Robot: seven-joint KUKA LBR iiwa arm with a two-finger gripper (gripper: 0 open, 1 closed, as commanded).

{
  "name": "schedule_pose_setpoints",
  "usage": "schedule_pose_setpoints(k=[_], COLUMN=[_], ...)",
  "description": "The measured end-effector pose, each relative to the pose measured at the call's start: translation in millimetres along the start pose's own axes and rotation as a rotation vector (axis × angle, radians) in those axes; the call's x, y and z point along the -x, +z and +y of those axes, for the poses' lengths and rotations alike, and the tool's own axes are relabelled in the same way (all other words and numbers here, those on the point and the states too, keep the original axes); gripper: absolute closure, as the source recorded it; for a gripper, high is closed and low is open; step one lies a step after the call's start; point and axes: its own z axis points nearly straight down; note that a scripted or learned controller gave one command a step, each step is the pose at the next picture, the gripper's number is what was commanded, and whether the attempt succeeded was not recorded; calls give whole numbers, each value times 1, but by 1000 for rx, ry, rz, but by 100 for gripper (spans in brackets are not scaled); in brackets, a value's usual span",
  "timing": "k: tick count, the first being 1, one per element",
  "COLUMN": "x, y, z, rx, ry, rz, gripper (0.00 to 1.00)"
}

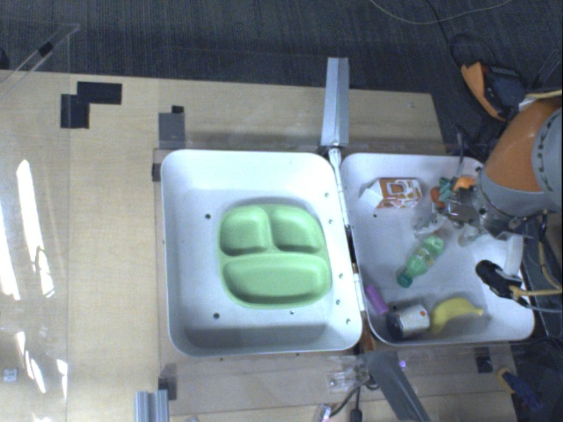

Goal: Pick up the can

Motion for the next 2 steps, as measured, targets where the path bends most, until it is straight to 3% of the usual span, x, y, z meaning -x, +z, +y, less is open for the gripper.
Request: schedule_pose_setpoints(k=[1, 2], x=[-17, -60], y=[1, 1], z=[-20, -21], rx=[9, 4], ry=[-86, -14], rz=[-19, -17], gripper=[0, 0])
